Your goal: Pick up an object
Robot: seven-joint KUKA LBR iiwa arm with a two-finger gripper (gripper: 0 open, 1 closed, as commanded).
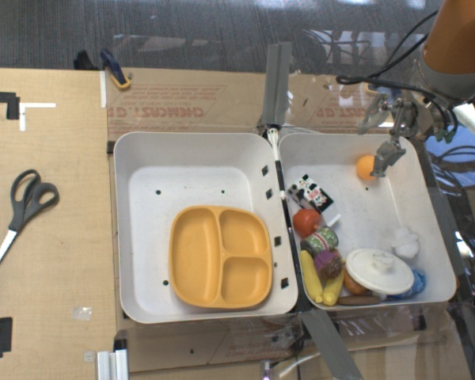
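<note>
I see the two-finger gripper (pixel 385 158) beside the small orange ball (pixel 366 166), grip state unclear; the brown cardboard (pixel 166 105) print is unreadable.

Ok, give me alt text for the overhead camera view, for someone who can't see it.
The robot arm's pincer hangs over the right bin, close beside a small orange ball. Toy food and a white lid crowd that bin's near end. The left bin holds a yellow divided plate, and scissors lie on the bench to the left.

Cardboard sheet (pixel 182 105) — mirrored red print, unreadable
</note>
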